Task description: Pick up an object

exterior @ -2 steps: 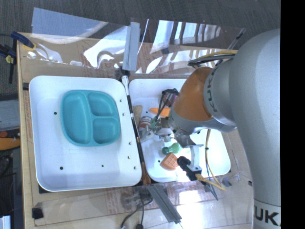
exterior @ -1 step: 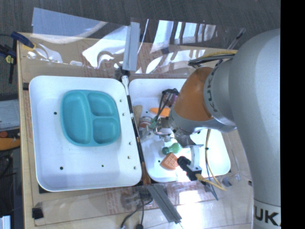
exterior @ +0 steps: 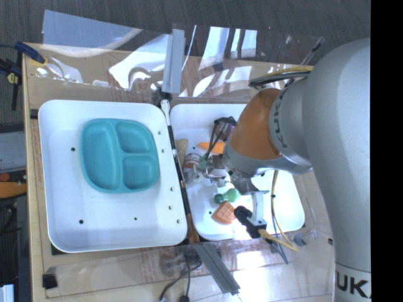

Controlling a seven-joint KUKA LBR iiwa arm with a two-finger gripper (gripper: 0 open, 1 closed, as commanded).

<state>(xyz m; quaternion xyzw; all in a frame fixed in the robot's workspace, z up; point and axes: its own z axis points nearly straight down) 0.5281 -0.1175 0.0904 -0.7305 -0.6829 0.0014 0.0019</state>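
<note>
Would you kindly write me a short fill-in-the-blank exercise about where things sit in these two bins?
1. The teal divided tray lies in the ____ bin.
2. The arm reaches over the ____ bin.
3. The tray has ____ compartments.
4. The band above the wrist is ____.

Missing words: left; right; three; orange.

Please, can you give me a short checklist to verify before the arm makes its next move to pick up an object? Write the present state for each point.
1. End effector is over the right bin, where the small objects lie: ok.
2. Objects within reach: an orange piece and a green piece lie just below the end effector: ok.
3. Something already held between the fingers: cannot tell, the wrist hides them.
4. Fingers open for a grasp: cannot tell.
5. Teal divided tray in the left bin is away from the arm's path: ok.
</note>
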